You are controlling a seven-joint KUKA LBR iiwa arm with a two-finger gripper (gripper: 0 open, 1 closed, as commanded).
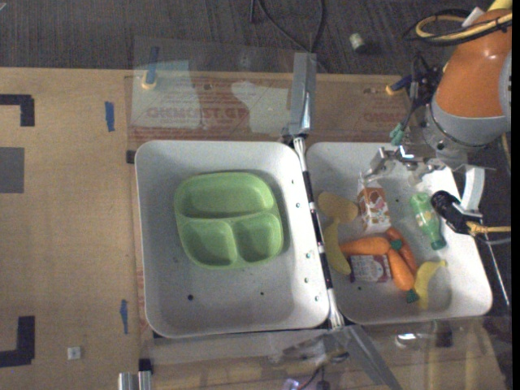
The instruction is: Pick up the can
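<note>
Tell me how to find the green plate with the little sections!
Look at the two white bins side by side and pick the left bin. The green plate lies in its middle, split into three compartments. Nothing else lies beside it, while the carrots and banana crowd the right bin.

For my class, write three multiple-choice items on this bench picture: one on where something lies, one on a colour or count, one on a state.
1. Where does the green divided plate lie?
A. In the left bin
B. In the right bin
C. On the floor

2. How many compartments does the plate have?
A. Two
B. Three
C. Five

3. How does the green bottle rest?
A. Upright on the plate
B. Lying on its side in the right bin
C. Upright outside the bins

Answers: 1 A, it sits inside the left bin's walls; 2 B, one long section above two smaller ones; 3 B, it lies lengthwise beside the carrots.
</note>
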